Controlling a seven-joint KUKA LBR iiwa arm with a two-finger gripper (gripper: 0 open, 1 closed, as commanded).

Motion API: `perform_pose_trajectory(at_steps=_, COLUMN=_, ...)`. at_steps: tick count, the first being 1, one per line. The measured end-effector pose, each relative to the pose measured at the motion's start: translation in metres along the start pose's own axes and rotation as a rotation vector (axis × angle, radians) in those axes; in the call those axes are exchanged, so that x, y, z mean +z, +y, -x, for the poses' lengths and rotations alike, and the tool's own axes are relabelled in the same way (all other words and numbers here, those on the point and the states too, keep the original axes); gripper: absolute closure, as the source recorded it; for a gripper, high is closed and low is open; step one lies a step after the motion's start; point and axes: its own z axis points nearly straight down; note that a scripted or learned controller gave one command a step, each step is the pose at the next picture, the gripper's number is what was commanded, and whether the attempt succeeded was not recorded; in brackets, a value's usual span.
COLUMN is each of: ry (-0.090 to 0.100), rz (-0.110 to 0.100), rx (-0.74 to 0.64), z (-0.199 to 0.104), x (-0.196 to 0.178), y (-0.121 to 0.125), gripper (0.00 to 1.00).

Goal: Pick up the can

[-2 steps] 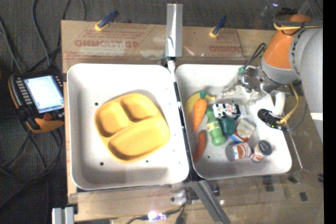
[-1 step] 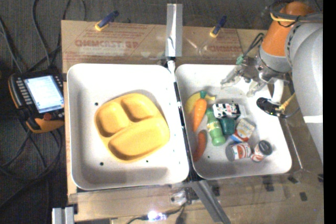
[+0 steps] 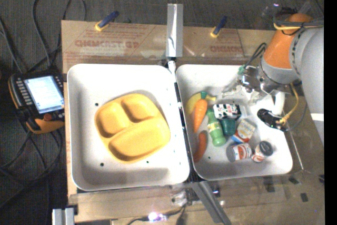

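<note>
The grey arm (image 3: 310,71), with its orange band, reaches in from the right and hangs over the far right part of the right bin (image 3: 284,166). The left bin (image 3: 79,113) carries a yellow divided tray (image 3: 131,126) at its middle. A handheld screen unit (image 3: 37,95) lies on the floor to the left of the bench.

In the right bin the clutter is tight. Along its left side lie a carrot (image 3: 199,112) over a yellow toy fruit (image 3: 192,100), and a second orange piece (image 3: 200,145) nearer the camera. A green bottle (image 3: 215,131) stands just right of them, with a black-and-white printed box (image 3: 227,110) at its far end.

The can (image 3: 240,153), red and white, lies on its side near the bin's near wall, touching a small round item (image 3: 262,150) on its right and a small carton (image 3: 245,129) just beyond it.

The gripper (image 3: 247,81) sits at the far edge of the pile, well apart from the can; whether its jaws are parted or closed I cannot tell.

The risk is plain: a descent from here would meet the box or bottle instead. Even above the can, its round side could roll, and crowded neighbours may block a finger.
</note>
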Motion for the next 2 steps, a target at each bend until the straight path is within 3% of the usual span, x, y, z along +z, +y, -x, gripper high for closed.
perform_pose_trajectory(at_steps=1, ry=0.0, rz=-0.01, rx=-0.005, z=-0.011, x=0.003, y=0.031, gripper=0.0)
perform_pose_trajectory(at_steps=2, ry=-0.01, rz=-0.016, rx=0.12, z=-0.062, x=-0.044, y=0.023, gripper=0.0)
